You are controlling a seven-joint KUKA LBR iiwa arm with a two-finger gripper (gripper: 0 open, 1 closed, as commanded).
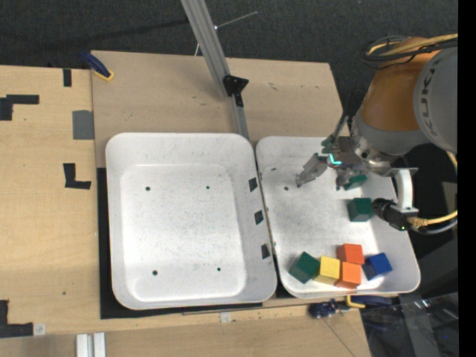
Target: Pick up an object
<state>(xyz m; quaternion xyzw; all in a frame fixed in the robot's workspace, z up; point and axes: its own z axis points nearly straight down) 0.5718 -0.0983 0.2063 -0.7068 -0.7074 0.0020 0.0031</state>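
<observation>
Camera view: gripper point(327, 171) over the upper part of the right bin point(297, 207), fingers spread, pinching nothing. Dark green block point(360, 209) alone just below and right of it, apart from the rest, probably the easiest pick for that reason. Cluster crowded in the bin's lower corner: green block point(303, 266), yellow block point(329, 268), two orange blocks point(350, 264), blue block point(378, 264), touching, so harder to straddle. Left bin point(178, 222) beside it.

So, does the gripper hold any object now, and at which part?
Nothing is held. The gripper hangs open above the right bin, with no block between its fingers; the green block lies apart.
</observation>
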